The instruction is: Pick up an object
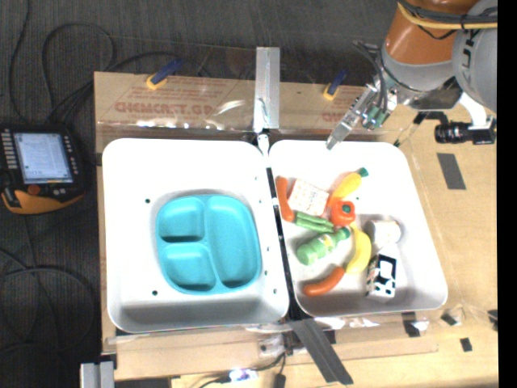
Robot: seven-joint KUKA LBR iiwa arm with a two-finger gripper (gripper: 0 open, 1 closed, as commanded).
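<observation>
Camera view: gripper point(346, 129) hangs above the right bin's point(420, 184) upper rim, fingers pointing toward lower left; released or clenched, I can't tell, and nothing sits between them. Candidates are heaped mid-right of frame: toy banana point(360, 250), orange carrot point(325, 282), green vegetable point(317, 247), corn cob point(349, 184), black-and-white die point(384, 276). All look like light, hard, slick plastic. Best bet, I think: banana, pinched across its narrow middle; curved surfaces could squirt out. Left bin point(129, 176) holds a blue tray point(206, 241).

The pincer point(338, 136) hangs tilted from the orange-banded wrist point(428, 23).
</observation>
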